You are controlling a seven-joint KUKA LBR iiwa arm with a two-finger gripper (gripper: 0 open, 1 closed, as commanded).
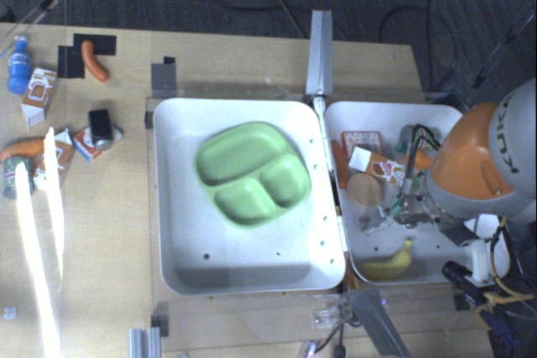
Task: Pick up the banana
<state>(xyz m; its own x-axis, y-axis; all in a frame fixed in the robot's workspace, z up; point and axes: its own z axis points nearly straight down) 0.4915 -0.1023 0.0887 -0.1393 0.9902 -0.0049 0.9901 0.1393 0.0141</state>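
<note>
A yellow banana (388, 262) lies near the front edge of the right bin (436, 260). The gripper (403, 212) hangs low in that bin, just above and behind the banana, under the orange band of the arm (470, 168). Nothing visible sits between its tips, and the banana rests on the bin floor apart from it.
The left bin (176, 256) holds a green three-part plate (252, 172). Behind the gripper in the right bin lie a round tan object (364, 189) and red-and-white food packs (362, 147). Small items, among them a blue bottle (18, 64), sit on the bench at far left.
</note>
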